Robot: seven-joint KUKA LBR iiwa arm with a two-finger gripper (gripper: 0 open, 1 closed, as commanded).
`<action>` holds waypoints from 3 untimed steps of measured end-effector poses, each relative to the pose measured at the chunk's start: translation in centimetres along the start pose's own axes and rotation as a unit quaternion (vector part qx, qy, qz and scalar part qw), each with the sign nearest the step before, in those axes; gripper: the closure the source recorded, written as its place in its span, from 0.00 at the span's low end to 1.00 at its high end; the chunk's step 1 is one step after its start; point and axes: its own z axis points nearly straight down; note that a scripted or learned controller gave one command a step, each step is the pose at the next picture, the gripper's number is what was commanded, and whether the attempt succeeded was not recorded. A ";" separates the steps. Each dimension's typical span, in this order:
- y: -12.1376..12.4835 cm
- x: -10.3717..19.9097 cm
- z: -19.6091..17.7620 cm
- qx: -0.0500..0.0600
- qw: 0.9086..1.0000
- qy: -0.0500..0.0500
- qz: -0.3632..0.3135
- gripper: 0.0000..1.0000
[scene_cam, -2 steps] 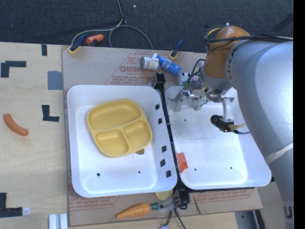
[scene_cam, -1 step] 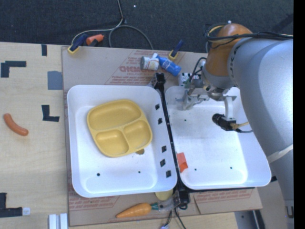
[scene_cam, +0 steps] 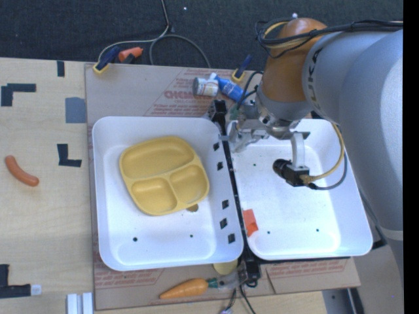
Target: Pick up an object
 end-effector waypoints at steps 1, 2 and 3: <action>0.1 -0.6 0.5 0.001 1.000 -0.002 0.003 0.00; 5.4 -6.8 0.5 -0.001 1.000 -0.003 0.005 0.00; -3.8 1.2 0.5 0.005 1.000 0.000 0.001 0.00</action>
